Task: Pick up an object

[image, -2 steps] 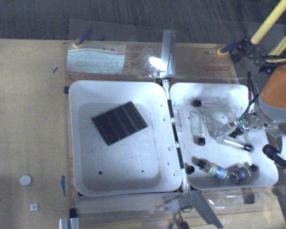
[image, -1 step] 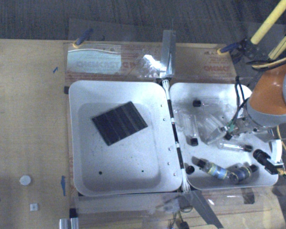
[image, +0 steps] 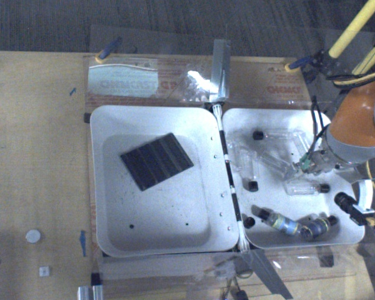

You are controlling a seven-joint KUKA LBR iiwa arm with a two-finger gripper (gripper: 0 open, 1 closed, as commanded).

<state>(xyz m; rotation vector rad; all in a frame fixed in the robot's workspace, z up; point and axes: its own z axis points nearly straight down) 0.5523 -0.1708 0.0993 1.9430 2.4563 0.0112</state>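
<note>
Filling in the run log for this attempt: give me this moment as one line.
arm: over right bin | gripper: hidden | clear vials: lying in right bin | dark ridged pad: left bin | pick: unconfirmed

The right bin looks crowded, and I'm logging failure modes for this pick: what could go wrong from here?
1. The clear plastic vials in the right bin lie overlapping, so a grasp there may slip or drag a neighbour.
2. The end effector hangs right over that clutter; descending could nudge pieces aside.
3. The small bottles lie close to the bin's near wall, leaving little room for a grasp.
</note>
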